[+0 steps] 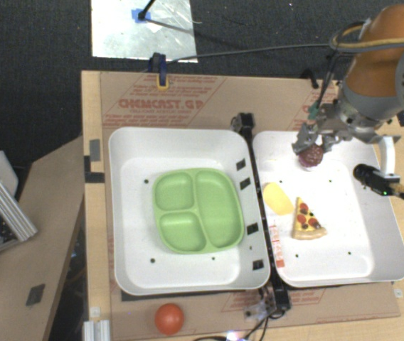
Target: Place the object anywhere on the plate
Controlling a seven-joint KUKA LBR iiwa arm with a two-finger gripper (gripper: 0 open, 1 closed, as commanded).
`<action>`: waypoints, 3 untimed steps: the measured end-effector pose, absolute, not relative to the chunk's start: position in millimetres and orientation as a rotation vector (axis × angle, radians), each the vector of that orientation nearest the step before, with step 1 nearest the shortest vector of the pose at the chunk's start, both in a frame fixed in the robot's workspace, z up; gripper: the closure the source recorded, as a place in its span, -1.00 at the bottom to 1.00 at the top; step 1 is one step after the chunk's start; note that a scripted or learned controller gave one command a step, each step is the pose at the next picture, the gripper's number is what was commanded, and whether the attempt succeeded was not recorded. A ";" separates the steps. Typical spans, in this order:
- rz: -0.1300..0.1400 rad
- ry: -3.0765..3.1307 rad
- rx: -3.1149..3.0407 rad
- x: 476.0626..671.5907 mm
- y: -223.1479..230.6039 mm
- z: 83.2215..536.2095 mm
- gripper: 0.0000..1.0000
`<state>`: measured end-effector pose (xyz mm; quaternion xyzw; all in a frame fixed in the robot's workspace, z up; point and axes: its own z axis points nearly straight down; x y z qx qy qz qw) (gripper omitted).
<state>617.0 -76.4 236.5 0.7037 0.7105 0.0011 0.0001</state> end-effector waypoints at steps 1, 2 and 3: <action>0.001 2.232 2.213 599.8 -21.1 228.3 1.00; 0.001 2.233 2.212 582.4 32.7 231.2 1.00; 0.002 2.232 2.212 581.2 79.5 221.9 1.00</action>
